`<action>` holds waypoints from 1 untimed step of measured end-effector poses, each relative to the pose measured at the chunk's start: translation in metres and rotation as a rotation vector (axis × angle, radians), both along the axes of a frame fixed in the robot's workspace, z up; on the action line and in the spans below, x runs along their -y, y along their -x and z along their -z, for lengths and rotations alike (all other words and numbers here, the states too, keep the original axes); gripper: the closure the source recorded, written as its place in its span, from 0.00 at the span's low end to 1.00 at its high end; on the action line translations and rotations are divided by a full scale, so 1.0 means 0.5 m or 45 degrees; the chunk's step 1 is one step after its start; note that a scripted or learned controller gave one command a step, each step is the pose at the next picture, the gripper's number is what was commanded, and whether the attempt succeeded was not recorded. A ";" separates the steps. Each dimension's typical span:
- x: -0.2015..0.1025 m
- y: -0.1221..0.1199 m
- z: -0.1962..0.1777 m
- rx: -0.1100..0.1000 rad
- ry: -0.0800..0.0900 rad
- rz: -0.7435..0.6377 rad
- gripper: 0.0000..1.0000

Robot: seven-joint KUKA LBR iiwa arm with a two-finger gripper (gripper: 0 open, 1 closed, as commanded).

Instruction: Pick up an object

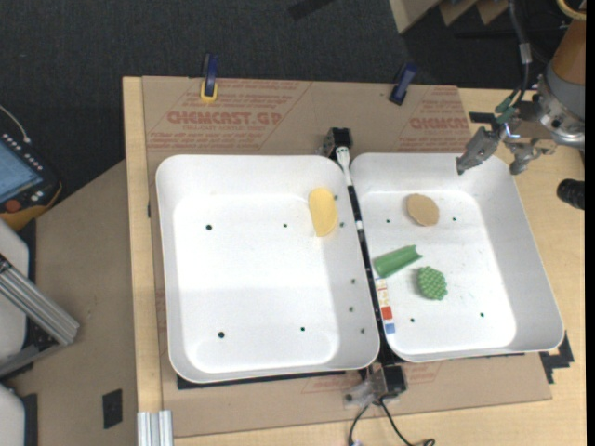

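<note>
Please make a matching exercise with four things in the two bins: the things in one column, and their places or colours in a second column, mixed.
Things:
1. yellow piece
2. tan round piece
3. green strip
4. pincer

Descriptions:
A. above the right bin's far right corner
B. left bin, near the divider
C. right bin, beside a green knobbly ball
D. right bin, far half

Pairs: 1-B, 2-D, 3-C, 4-A

Left bin (186, 277) is holding one oblong piece (323, 212) by its right wall. Right bin (521, 277) is holding round piece (423, 210) behind, strip (396, 260) and knobbly piece (431, 282) nearer front.
</note>
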State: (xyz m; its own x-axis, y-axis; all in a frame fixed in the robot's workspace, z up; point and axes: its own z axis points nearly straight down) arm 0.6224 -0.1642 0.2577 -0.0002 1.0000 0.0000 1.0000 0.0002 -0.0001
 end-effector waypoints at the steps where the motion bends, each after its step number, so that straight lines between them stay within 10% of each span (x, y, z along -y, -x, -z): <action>1: -0.028 0.002 0.285 -0.015 -0.005 -0.002 0.00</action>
State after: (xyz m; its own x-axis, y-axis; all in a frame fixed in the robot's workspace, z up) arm 0.6214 -0.1502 0.1154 -0.0017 1.0000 0.0038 0.9999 0.0017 -0.0121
